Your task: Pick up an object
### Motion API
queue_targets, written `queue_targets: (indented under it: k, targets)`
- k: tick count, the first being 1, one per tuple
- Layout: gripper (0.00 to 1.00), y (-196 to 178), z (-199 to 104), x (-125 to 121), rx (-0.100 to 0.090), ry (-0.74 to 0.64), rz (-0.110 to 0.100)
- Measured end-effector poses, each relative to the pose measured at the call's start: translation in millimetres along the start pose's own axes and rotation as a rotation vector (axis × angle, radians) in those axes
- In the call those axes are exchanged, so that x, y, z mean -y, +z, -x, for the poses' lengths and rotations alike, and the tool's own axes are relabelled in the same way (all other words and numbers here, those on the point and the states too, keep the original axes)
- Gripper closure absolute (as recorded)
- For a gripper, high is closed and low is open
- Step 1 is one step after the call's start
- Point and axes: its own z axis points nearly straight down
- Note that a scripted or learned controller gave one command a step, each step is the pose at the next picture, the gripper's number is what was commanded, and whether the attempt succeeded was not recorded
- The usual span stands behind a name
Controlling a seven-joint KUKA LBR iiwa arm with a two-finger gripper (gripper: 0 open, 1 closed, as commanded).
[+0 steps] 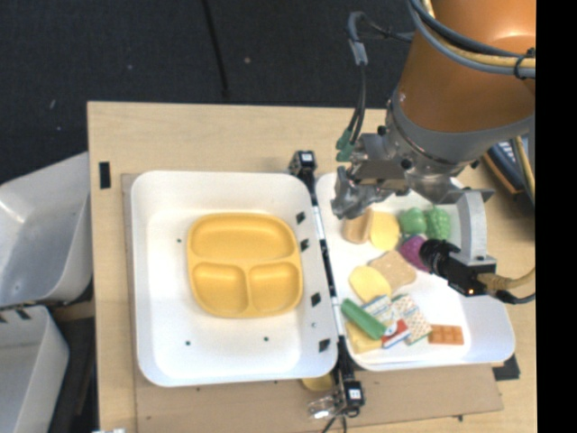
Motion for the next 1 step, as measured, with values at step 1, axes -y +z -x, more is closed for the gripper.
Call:
queue_targets:
  k: [1]
  targets:
    - [1.0, -0.6, 2.8, 0.2, 0.007, -0.008, -0.018]
